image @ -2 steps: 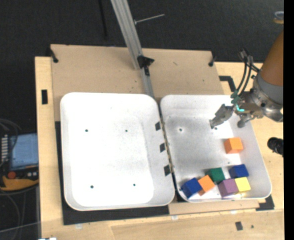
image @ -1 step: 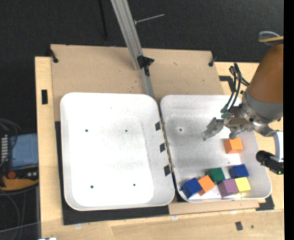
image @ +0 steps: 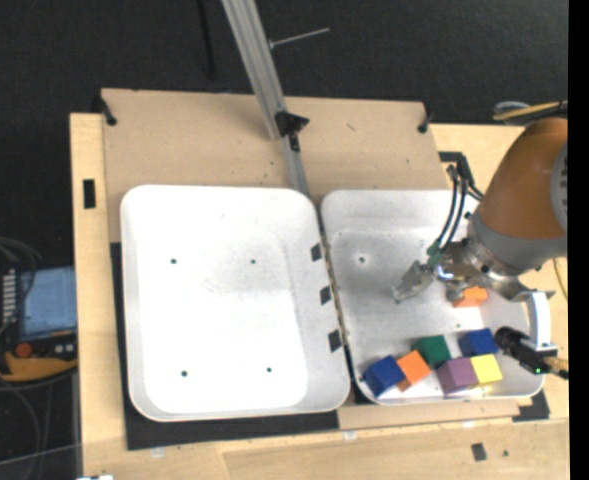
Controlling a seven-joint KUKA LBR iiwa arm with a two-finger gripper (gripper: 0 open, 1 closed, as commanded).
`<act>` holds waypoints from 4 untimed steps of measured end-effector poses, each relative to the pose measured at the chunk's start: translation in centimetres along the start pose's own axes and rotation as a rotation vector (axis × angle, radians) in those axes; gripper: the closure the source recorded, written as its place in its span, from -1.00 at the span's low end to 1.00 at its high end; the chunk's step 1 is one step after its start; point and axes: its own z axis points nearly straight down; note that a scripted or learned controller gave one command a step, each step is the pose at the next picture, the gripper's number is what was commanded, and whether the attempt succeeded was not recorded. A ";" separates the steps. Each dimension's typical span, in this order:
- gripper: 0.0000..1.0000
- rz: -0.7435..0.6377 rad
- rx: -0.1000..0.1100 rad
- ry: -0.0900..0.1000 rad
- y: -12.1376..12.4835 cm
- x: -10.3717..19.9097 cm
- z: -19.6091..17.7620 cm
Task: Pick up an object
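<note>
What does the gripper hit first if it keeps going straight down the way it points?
Probably the bare floor of the right bin. The gripper points down and leftward, with the blocks nearer the camera, off that line. Depth is unclear.

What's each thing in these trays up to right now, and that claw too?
Claw: low over the right white tray, nothing seen in it.
Small coloured blocks: blue, orange, green, purple, yellow, second blue, all lying loose along that tray's near edge.
Left white tray: flat on the bench.
</note>
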 end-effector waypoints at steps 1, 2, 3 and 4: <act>-1.00 0.002 -0.002 0.000 -0.1 0.6 4.4; 1.00 0.008 -0.012 0.002 0.2 0.6 3.1; 1.00 -0.006 -0.014 0.000 0.0 0.8 -3.1; 1.00 -0.007 -0.015 0.000 -0.1 1.5 -9.1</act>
